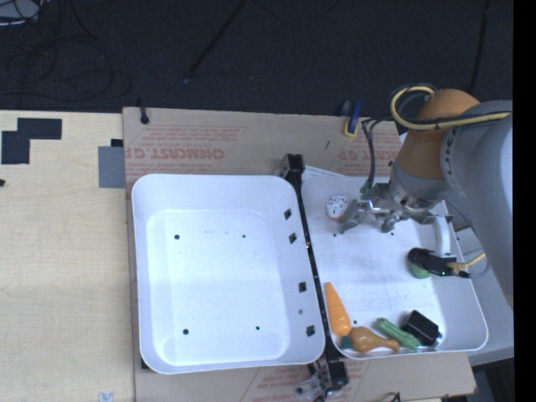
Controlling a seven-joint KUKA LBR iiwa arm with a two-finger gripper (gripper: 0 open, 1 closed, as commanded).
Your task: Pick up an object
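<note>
My gripper point(368, 223) hangs low over the far part of the right bin point(469, 308), fingers spread open with nothing between them. Just left of its left finger lies a small white round object with red marks point(337, 207), close to it but not gripped. At the bin's near edge lie an orange carrot point(337, 308), a tan-orange piece point(368, 339), a green piece point(396, 333) and a black block point(421, 327), all well apart from the gripper.
The left bin point(142, 224) stands beside the right one, separated by a black divider rail point(306, 249). Both bins rest on a cardboard sheet point(209, 141). The grey arm point(469, 157) comes in from the right above the right bin's far corner.
</note>
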